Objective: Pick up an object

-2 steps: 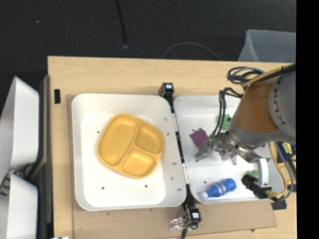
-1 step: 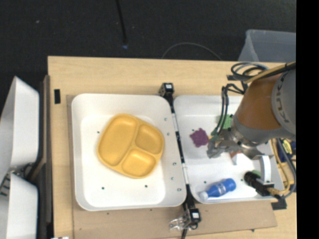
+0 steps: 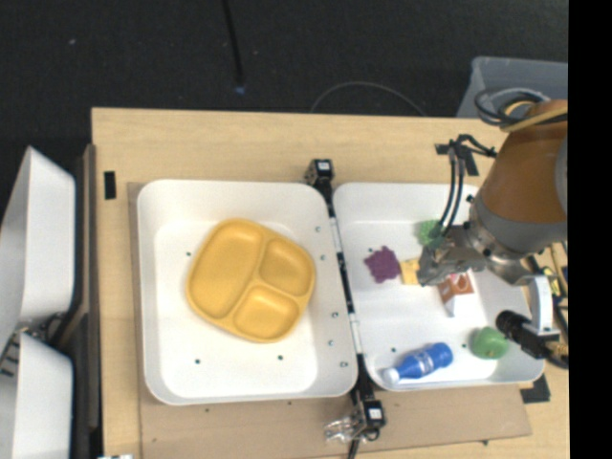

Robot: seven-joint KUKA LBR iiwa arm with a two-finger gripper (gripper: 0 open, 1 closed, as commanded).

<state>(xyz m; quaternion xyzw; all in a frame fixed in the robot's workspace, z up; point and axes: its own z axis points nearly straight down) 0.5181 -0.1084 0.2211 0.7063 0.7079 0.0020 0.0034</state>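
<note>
The gripper (image 3: 432, 268) is down inside the right bin (image 3: 382, 208), near that bin's centre. Its dark fingers sit over a small yellow piece (image 3: 410, 273), and whether they are spread or closed, or grip anything, cannot be told from this angle. Just at its 9 o'clock lies a purple toy (image 3: 382, 264), close to the fingers but apart from them. At its 12 o'clock a green object (image 3: 427, 229) peeks out beside the cables. At its 4 o'clock an orange and white block (image 3: 457, 293) lies against the gripper body.

The arm (image 3: 524, 189) comes in from 3 o'clock, its orange band bulking over the bin's right half and hiding the floor beneath, with the wrist bent down toward the bin.

Along the right bin's 6 o'clock wall lies a blue bottle (image 3: 422, 361) with a white cap, tilted and almost touching the rim. A green ball (image 3: 491, 343) rests in the 5 o'clock corner. The floor between the purple toy and the blue bottle is bare white, as is the bin's 11 o'clock corner.

The left bin (image 3: 163, 352) holds a yellow divided plate (image 3: 251, 280) near its middle, with bare floor all round it to the walls.
</note>
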